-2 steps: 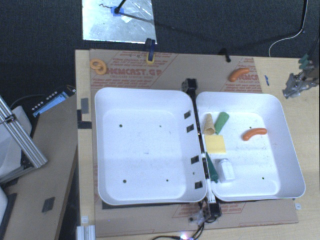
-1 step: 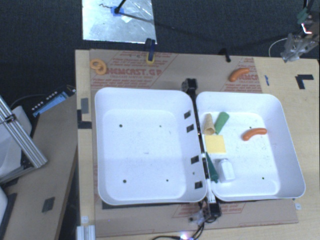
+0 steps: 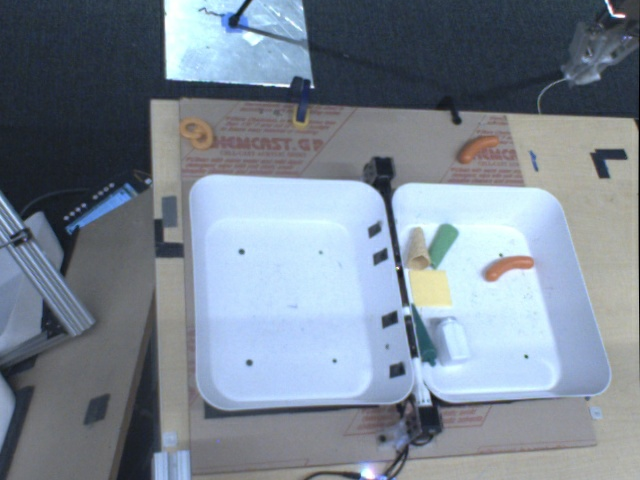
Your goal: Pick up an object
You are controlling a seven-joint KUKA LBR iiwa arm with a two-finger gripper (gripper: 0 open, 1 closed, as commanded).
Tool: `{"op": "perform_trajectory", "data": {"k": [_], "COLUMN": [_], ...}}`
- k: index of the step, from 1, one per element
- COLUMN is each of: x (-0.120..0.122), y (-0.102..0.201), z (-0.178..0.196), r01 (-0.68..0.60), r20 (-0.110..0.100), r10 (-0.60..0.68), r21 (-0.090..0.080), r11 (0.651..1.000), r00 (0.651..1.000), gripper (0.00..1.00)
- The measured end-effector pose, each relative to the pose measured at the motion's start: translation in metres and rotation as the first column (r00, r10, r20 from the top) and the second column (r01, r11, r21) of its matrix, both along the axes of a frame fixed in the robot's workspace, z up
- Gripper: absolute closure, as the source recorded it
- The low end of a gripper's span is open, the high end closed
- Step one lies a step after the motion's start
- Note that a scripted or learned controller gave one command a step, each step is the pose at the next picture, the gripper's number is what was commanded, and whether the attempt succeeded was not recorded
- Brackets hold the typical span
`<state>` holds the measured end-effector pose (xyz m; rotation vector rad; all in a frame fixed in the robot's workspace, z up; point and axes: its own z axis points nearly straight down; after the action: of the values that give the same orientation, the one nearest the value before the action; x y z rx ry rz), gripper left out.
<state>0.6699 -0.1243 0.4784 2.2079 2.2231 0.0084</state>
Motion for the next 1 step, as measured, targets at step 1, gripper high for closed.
{"op": "perform_trajectory", "data": {"k": [1], "x": [-0.0013], "y": [0.028], "z": [0.0449], "r01": [0.0], "r20": [-0.001], "r10": [0.0], "r21": [0.001], "r11": [1.0], "r00": [1.0], "gripper": [1.0]}}
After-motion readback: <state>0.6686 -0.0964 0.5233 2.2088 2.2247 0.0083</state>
